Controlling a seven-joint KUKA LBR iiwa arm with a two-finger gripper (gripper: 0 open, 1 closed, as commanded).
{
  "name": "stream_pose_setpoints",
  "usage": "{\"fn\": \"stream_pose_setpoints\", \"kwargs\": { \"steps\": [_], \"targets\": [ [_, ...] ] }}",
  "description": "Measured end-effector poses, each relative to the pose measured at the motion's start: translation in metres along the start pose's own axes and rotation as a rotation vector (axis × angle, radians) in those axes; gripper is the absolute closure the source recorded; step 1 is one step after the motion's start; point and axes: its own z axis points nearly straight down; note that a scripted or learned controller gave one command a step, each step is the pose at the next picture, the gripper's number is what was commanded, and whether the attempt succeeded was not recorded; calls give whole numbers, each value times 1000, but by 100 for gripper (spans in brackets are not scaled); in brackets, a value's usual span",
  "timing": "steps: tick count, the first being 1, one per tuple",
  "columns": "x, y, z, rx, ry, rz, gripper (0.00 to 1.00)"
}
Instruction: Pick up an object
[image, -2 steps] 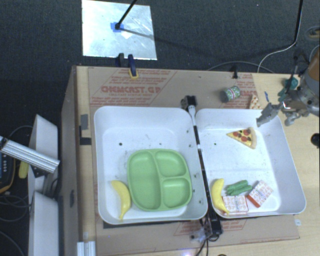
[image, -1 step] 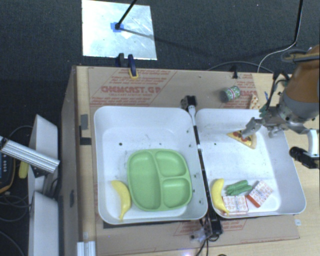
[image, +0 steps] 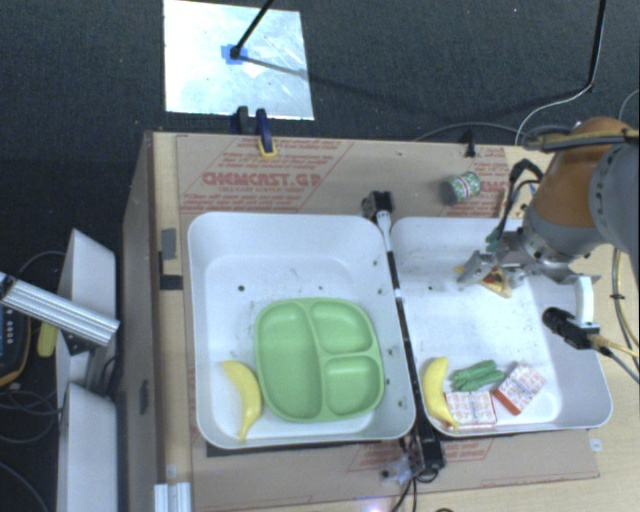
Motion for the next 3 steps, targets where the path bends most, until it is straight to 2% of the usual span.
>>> {"fn": "stream_pose_setpoints", "kwargs": {
  "steps": [1, 2, 3],
  "targets": [
    [-36, 24, 21, -3, -1, 3, 0],
    [10, 51, 20, 3, 2, -1, 0],
    [21, 44, 20, -5, -1, -1, 0]
  ]
}}
